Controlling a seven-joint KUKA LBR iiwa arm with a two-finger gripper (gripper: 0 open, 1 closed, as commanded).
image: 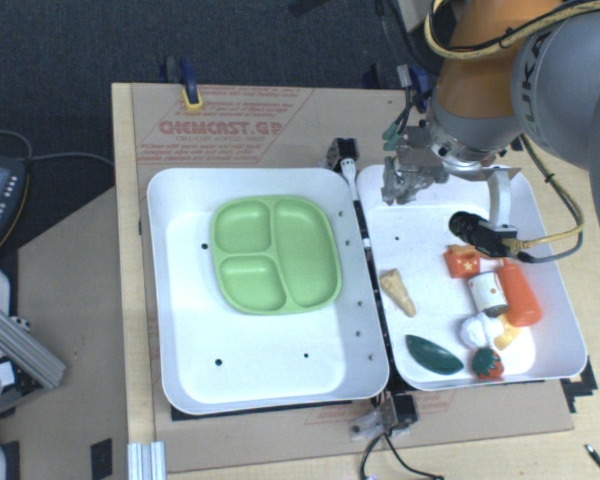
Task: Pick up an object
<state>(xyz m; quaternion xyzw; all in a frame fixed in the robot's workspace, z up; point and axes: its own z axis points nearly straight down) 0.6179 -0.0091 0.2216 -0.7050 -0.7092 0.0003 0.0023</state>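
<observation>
My gripper [404,186] hangs over the far left part of the right bin [420,236], and nothing is visibly held in it. Below it on the bin floor lies a beige wedge [398,293]. A dark green leaf-shaped piece [433,354] rests near the front edge. Along the right side lie an orange carrot [521,294], a small red-orange piece [462,261], a white cylinder with a red label [485,292], a white lump [474,330] and a red strawberry [487,364].
The left bin [180,298] holds a pale green divided plate [277,253]. Both bins sit on a cardboard sheet [230,118]. The arm's orange band [485,43] rises over the right bin's far edge.
</observation>
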